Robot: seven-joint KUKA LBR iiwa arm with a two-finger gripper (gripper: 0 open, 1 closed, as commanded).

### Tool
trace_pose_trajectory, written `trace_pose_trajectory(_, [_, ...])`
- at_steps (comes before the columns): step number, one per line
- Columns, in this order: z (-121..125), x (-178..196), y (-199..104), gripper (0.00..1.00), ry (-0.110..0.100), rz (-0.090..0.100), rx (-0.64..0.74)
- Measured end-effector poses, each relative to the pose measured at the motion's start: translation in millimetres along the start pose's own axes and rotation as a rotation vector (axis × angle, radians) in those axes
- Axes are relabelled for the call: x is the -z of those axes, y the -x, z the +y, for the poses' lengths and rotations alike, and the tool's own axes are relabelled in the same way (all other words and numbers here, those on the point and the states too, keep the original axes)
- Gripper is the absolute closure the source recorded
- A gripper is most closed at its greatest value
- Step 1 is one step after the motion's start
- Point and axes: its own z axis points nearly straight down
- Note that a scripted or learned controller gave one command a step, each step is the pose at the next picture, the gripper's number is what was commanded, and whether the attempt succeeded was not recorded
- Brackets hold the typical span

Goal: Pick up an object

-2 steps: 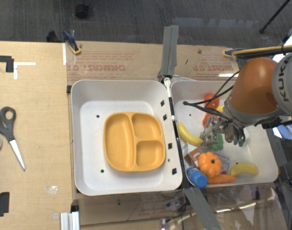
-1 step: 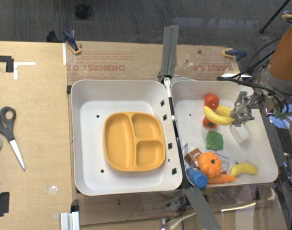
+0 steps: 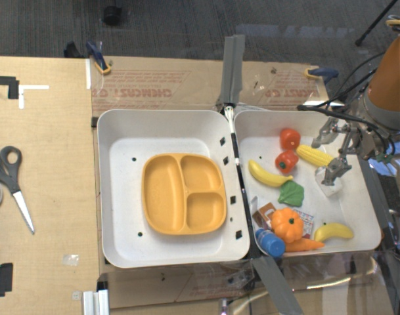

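My gripper (image 3: 331, 153) hangs over the right side of the right bin (image 3: 357, 205), fingers spread open with nothing between them. A yellow corn cob (image 3: 314, 155) lies just to its left, close to the fingers. Further left are two red tomatoes (image 3: 289, 138) (image 3: 286, 161), a banana (image 3: 268, 174) and a green leaf toy (image 3: 291, 193). Along the front of the bin sit an orange pumpkin (image 3: 287, 224), a carrot (image 3: 306, 245), a blue bottle (image 3: 272, 244), a brown packet (image 3: 265, 213) and a second yellow fruit (image 3: 333, 231).
The left bin (image 3: 114, 176) holds a yellow divided plate (image 3: 184, 193). Scissors (image 3: 14, 182) lie on the wooden bench at the far left. A grey bar (image 3: 232, 71) runs back from between the bins. Cables hang by the arm at the right.
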Motion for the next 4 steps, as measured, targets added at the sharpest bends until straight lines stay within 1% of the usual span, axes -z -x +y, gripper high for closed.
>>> trace_pose_trajectory(1, [65,-105,-49,0.0,0.001,-0.001,0.212])
trace_pose_trajectory(2, [77,-106,-5,0.0,0.0,-0.004,0.032])
trace_pose_trajectory(3, [77,-96,-3,1.0,-0.001,-0.008,0.035])
trace_pose_trajectory(4, [3,10,13,1.0,-0.001,-0.004,0.226])
